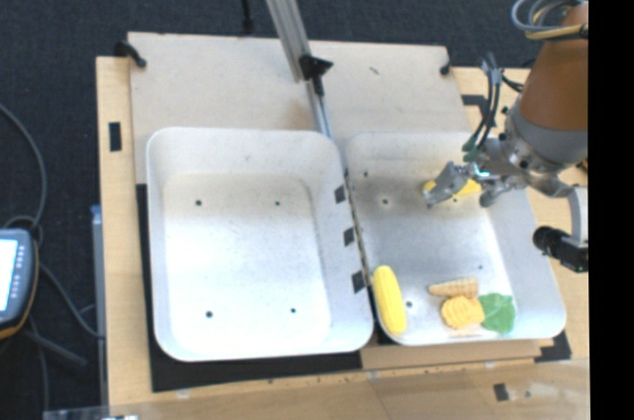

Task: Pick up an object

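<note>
My gripper [466, 187] is over the back part of the right bin [525, 250], with its two grey fingers spread apart. A small yellow object [434, 187] lies under it: part of it shows between the fingers and part sticks out past the left finger [443, 184]. I cannot tell whether the fingers touch it. Along the front of the same bin lie a yellow corn cob [389, 299], a tan ridged piece [454, 289], a round yellow-orange piece [462, 312] and a green piece [498, 313].
The left bin [163, 210] stands beside the right one, sharing a middle wall. A slanted metal post [282, 2] rises behind the bins. Cables and black fittings [560, 250] hang off the arm at the right.
</note>
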